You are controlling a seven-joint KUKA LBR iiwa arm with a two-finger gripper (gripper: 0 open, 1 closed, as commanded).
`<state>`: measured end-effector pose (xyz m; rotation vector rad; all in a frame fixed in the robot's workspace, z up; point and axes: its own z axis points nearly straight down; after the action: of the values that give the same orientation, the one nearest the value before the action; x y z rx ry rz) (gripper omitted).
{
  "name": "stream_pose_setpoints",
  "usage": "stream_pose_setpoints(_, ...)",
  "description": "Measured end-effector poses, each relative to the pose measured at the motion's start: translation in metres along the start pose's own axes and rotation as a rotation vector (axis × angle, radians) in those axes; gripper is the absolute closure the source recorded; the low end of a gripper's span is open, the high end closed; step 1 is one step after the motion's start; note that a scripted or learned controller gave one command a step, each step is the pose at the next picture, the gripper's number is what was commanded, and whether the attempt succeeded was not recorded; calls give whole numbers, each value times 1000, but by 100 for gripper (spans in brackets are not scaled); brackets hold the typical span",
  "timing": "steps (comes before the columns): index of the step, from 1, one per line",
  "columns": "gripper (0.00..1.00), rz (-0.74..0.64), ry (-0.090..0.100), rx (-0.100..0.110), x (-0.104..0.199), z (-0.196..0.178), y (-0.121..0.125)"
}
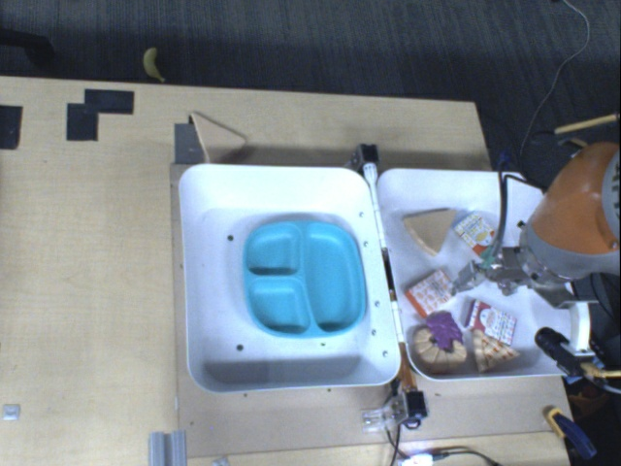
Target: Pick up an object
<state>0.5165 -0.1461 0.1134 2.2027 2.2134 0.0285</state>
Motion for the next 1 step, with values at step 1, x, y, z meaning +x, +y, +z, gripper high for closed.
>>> stream_pose_setpoints(1,0,4,-5,4,31,22,-24)
